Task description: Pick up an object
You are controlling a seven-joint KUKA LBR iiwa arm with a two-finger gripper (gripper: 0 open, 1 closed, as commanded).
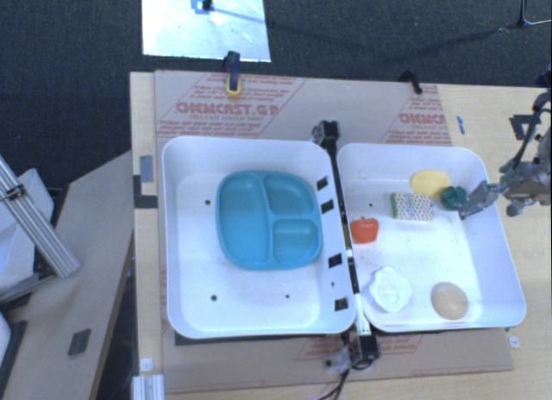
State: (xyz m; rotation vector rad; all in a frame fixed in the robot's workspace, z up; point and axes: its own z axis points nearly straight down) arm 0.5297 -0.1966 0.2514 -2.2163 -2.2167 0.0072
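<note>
The arm (533, 170) is cut off by the picture's right edge. The hand (474, 201) is too small and blurred to read, and the dark green thing (454, 196) touching it is too small to name.

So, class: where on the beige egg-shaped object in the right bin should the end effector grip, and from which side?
Probably from straight above, closing across the narrower middle of the beige egg-shaped object. It lies flat, rounded, with free floor on its left, but close to the right bin's near wall, so a sideways approach looks blocked. The end effector is at the far right rim.
</note>
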